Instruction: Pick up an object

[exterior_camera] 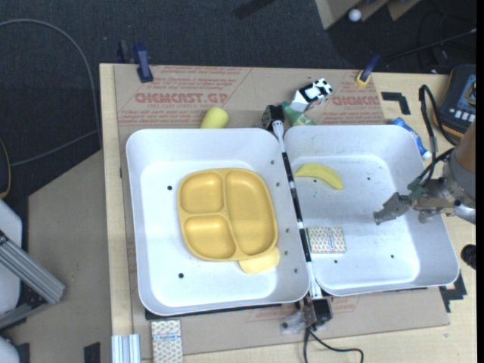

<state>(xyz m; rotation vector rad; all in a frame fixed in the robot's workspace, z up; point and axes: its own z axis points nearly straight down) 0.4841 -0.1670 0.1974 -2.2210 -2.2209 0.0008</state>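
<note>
In the right bin point(423, 263) a yellow banana point(320, 175) lies near the back left corner. A small patterned packet point(327, 240) rests against that bin's left wall. My gripper point(387, 210) reaches in from the right and hovers low over the middle right of this bin. It stands apart from both the banana and the packet, with nothing seen in it. In the left bin point(151, 203) sits a yellow divided plate point(227, 214), with a pale yellow flat piece point(261, 262) poking out under its front edge.
Behind the bins on the cardboard base lie a yellow rounded object point(215, 117) and a black-and-white toy point(313, 92). Blue clamps point(141, 62) hold the back edge. A second patterned packet point(166, 339) lies in front of the left bin. Cables run at the right.
</note>
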